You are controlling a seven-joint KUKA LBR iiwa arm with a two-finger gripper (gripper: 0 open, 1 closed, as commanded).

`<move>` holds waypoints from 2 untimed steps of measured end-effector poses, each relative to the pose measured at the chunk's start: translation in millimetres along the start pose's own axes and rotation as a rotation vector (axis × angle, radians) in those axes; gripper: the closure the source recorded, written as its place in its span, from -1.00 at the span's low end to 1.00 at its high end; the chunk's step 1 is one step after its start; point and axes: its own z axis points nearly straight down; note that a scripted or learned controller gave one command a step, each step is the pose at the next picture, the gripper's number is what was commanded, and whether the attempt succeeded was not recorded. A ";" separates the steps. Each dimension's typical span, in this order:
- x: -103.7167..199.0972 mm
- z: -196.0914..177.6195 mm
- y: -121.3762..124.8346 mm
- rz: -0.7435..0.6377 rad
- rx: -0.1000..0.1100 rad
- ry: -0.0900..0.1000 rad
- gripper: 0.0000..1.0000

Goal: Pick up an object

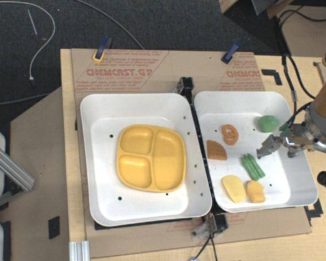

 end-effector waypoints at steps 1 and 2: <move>4.0 49.7 9.3 0.000 0.004 0.002 -1.00; 6.1 92.3 8.0 0.000 0.005 0.002 -1.00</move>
